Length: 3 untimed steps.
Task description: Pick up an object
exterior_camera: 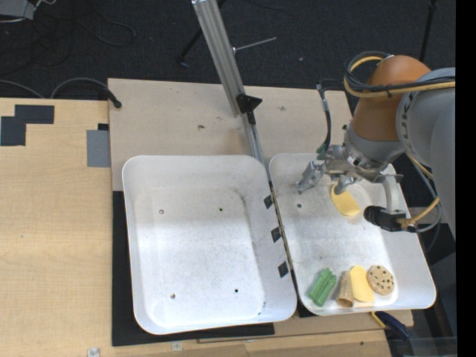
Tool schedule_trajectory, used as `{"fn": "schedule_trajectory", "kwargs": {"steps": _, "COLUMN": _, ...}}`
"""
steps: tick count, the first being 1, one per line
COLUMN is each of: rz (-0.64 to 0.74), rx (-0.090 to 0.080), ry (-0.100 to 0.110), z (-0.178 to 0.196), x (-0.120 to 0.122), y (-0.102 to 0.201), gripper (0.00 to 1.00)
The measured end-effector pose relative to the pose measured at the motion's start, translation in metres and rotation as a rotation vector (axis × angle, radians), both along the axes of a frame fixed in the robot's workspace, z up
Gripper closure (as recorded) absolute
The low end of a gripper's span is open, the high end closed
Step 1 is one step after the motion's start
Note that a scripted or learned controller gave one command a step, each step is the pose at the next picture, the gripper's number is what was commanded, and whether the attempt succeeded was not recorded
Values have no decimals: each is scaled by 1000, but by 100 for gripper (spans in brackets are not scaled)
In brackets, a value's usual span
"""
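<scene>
Both white bins [201, 244] look like smooth, faintly glossy plastic, speckled with dark scuffs. The bench [52, 222] is pale matt wood grain. The slanted post [223, 58] is ribbed bare metal. The arm's orange band [387, 95] shines glossy.

grey arm [435, 117], orange band [390, 99], black cables [325, 117]

The shallow white left bin [197, 244] is lying open across its whole floor. In the white right bin [312, 233], the middle floor is staying open; a green ridged block [323, 286], tan cone [346, 291], yellow wedge [361, 284] and brown spotted cookie [381, 280] are crowding the near edge. A slanted aluminium rail [227, 69] is blocking the far divider, and a pale yellow piece [345, 201] is occupying the far right.
</scene>
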<state>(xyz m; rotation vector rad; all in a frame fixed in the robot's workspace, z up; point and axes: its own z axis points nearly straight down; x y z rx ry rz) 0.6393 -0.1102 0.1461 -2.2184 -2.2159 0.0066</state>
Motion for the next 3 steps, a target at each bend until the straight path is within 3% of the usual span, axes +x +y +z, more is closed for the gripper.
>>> {"fn": "schedule_trajectory", "kwargs": {"steps": 1, "rz": -5, "rx": -1, "ry": -4, "z": 13, "x": 1, "y": -2, "gripper": 100}}
{"fn": "schedule_trajectory", "kwargs": {"steps": 2, "rz": 1, "rx": -2, "ry": -12, "z": 76, "x": 3, "y": 0, "gripper": 100}}
{"fn": "schedule_trajectory", "kwargs": {"steps": 3, "rz": 1, "rx": -2, "ry": -9, "z": 102, "x": 3, "y": -2, "gripper": 100}}
